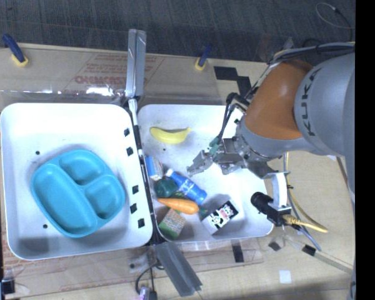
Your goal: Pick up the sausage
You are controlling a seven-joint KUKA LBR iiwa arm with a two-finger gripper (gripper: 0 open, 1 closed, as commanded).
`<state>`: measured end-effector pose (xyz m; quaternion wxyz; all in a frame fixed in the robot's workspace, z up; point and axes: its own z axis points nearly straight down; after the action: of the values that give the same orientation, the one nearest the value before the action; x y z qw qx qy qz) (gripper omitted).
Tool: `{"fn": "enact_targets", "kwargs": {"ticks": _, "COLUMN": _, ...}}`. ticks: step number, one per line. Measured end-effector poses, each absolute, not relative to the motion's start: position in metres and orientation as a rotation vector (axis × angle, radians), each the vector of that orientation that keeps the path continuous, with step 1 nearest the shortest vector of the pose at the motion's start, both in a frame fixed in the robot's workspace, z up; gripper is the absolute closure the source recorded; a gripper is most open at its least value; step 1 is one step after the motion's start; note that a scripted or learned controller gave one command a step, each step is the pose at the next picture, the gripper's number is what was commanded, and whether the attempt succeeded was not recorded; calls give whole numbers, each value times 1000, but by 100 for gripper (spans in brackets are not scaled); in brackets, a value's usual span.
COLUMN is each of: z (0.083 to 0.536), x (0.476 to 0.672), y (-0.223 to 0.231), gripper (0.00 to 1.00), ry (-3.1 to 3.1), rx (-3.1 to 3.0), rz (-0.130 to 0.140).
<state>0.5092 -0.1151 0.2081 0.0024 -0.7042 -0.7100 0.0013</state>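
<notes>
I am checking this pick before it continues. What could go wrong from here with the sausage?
1. The sausage, which I take to be the orange piece, lies packed against the blue bottle and near the cow-print carton; the gripper may catch a neighbour instead.
2. It also lies close to the bin wall, leaving little room.

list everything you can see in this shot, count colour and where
bins: 2, white, side by side on the bench
tray: 1, light blue, three sections, in the left bin
banana: 1, yellow, upper part of the right bin
bottle: 1, blue, right bin, in the pile at its lower left
carrot: 1, orange, just below the bottle
carton: 1, white with black patches, lower middle of the right bin
packet: 1, brownish green, bottom left corner of the right bin
clamps: 2, blue, along the bench's far edge
arm: 1, grey with orange band, over the right bin
hand: 1, grey, above the bottle
</notes>
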Motion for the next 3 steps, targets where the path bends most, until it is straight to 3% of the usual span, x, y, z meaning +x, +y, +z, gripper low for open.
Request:
{"fn": "enact_targets", "kwargs": {"ticks": 1, "z": 148, "x": 583, "y": -138, "gripper": 0, "ry": -2068, "rx": -2361, "rz": 4}}
{"fn": "enact_targets", "kwargs": {"ticks": 2, "z": 91, "x": 613, "y": -133, "gripper": 0, "ry": -2035, "rx": -2391, "rz": 3}}
{"fn": "enact_targets", "kwargs": {"ticks": 3, "z": 192, "x": 597, "y": -67, "gripper": 0, "ry": -1971, "rx": -2444, "rz": 1}}
